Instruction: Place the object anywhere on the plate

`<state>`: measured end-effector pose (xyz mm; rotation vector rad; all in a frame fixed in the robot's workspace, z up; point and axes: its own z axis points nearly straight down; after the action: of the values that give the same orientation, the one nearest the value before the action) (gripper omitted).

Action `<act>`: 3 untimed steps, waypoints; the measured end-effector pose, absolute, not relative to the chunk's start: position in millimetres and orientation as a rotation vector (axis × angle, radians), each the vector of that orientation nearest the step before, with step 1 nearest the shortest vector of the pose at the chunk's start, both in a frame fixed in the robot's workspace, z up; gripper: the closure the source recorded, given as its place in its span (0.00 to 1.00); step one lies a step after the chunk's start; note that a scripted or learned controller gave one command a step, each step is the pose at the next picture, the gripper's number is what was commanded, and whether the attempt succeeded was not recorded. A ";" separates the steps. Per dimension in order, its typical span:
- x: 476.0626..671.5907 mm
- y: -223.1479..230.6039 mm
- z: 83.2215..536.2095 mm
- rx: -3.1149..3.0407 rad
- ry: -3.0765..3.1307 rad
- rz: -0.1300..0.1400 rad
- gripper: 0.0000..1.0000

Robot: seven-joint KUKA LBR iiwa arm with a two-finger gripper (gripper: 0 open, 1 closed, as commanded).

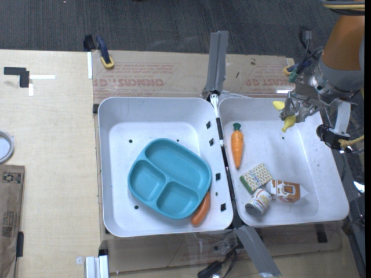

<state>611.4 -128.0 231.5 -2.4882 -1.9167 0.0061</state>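
**My claw over the right bin, a yellow piece pinched in it**

I reach in from the right, my grey arm with its orange band (346, 36) bent over the far corner of the right bin (324, 207). My claw (293, 113) hangs above that bin's back edge, fingers closed on a small yellow object (286, 122) that dangles beneath them; its exact shape is hard to make out, perhaps a banana.

Below in the same bin lie a toy carrot (237, 144) near the divider, and towards the front a checkered packet (256, 176), a small can (258, 202) on its side and an orange-and-white carton (286, 190), these three touching.

The left bin (110, 155) holds the blue three-compartment plate (168, 178), well apart from my claw. An orange sausage-shaped item (200, 211) rests against the plate's front right rim.
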 end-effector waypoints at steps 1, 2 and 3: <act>598.1 -46.6 244.7 -2.392 -2.034 0.006 1.00; 603.8 16.6 190.0 -2.465 -1.945 0.008 1.00; 558.8 81.4 190.5 -2.416 -2.005 0.007 1.00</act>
<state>558.8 81.4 190.5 -2.4159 -2.0054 0.0072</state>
